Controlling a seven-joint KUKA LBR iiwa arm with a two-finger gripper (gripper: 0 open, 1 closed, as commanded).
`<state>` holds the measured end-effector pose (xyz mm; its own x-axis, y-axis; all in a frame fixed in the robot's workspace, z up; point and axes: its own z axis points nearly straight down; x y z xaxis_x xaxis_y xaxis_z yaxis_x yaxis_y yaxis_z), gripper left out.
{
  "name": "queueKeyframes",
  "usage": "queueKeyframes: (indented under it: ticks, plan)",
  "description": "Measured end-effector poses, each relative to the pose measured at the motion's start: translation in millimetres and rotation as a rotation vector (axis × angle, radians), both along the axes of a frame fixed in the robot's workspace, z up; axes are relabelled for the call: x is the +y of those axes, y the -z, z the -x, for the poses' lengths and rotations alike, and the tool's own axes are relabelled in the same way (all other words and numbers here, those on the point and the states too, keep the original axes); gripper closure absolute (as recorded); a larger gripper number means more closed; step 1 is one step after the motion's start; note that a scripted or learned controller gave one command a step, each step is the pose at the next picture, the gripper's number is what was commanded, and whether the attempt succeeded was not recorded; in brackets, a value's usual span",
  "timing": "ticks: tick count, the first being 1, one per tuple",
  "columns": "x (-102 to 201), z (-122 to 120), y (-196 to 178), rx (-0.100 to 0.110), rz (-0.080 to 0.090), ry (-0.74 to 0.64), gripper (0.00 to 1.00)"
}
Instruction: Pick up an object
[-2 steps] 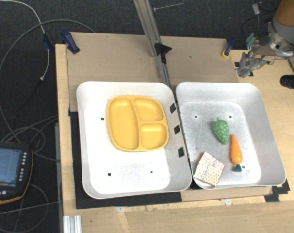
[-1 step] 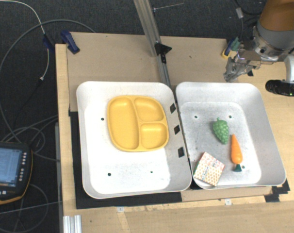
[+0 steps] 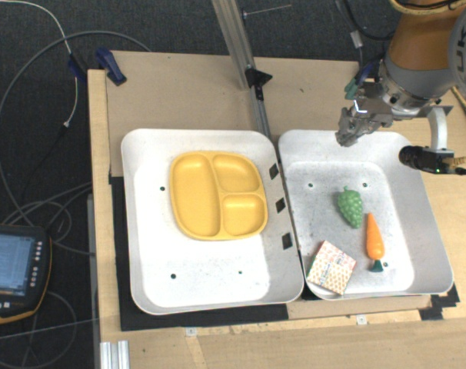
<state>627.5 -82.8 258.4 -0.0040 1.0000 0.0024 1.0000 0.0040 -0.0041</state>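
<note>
Camera view: grey two-finger gripper (image 3: 348, 135) hovers over right white bin's (image 3: 417, 283) far rim, grip state unclear. Orange plastic toy carrot (image 3: 374, 239) lies mid-bin beside green toy grapes (image 3: 351, 206); probably light, rigid, slippery — pinch across middle.

Arm (image 3: 429, 29) cut off by top and right frame edges. Gripper (image 3: 348, 135) finger spacing too small to resolve. Handheld screen (image 3: 14, 271) cropped at left edge.

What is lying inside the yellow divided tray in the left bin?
All three compartments of the yellow tray show bare yellow plastic, with no object in them. The tray hides the patch of left bin floor beneath it.
</note>
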Motion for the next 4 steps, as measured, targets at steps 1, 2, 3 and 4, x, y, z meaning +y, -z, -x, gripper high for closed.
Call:
queueKeyframes:
  ticks: [1,2,3,4]
  plan:
    - [37.2,26.0,9.8,0.001,0.000,0.000,1.00]
    - [86.9,40.7,9.1,0.000,0.000,-0.002,1.00]
    - [129.1,60.5,9.8,0.000,-0.001,-0.002,1.00]
    - [162.6,87.1,17.1,0.002,0.000,-0.001,1.00]
